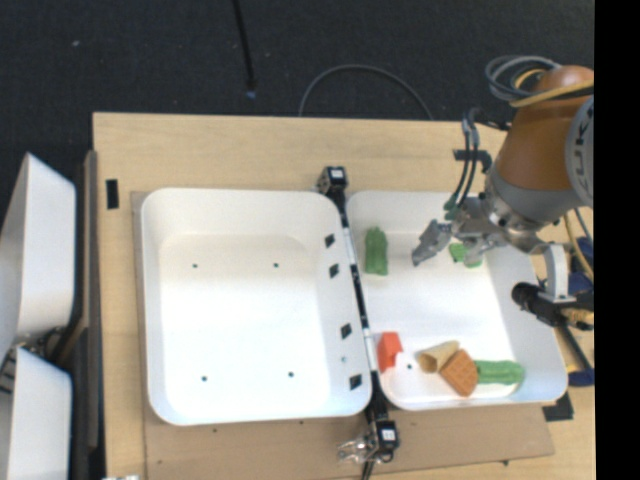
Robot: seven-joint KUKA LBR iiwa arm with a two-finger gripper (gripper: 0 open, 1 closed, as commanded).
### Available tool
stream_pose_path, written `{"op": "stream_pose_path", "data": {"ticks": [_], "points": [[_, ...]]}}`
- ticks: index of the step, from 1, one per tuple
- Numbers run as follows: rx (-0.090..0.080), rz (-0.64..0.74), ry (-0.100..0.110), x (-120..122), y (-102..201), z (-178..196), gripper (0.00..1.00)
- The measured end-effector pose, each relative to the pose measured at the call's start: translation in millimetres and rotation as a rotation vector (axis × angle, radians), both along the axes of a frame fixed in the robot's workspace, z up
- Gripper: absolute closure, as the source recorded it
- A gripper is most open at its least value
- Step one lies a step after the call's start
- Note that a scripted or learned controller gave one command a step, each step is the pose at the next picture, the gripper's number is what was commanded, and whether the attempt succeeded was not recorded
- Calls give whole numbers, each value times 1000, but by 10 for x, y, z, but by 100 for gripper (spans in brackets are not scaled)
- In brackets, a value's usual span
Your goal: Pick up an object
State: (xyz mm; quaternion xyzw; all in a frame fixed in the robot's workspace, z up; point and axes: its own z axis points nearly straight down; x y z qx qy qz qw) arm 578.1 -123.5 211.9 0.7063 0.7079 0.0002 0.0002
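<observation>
A: Quick pass. Where do we put the gripper (pixel 440 243)?

B: Over the right bin (pixel 430 313), upper part, reaching in from the right. We see a grey finger (pixel 432 240) angled down to the left, and a small green piece (pixel 466 253) just behind it, partly covered by the wrist.

A: Is it holding that green piece?

B: We can't tell. The second finger is lost under the wrist hardware, so whether the fingers stand wide or narrow is not readable (too much clutter there), and we won't call it a grasp.

A: Fine. Candidate objects?

B: All in the right bin. A green block (pixel 375 251) upright-ish near the divider, left of the gripper and apart from it. A red block (pixel 388 349) at the divider lower down. Along the lower edge, a tan cone (pixel 437 356) touching an orange wedge (pixel 461 373), and a green cylinder (pixel 499 372) just beside the wedge.

A: Left bin (pixel 240 308)?

B: We just log the bin itself.

A: So progress?

B: We judge it early to mid: the arm is placed low over the right bin, near the small green piece and the green block, but no object is visibly lifted. Still left, as far as we can see: close on something and raise it clear of the bin floor.

A: Logged, next.
</observation>
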Motion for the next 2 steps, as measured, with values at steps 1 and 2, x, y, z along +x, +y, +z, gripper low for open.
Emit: {"op": "stream_pose_path", "data": {"ticks": [1, 2], "points": [[1, 1, 9, 20, 216, -1112, 0], [-1, 2, -5, 573, 251, -1106, 0]]}}
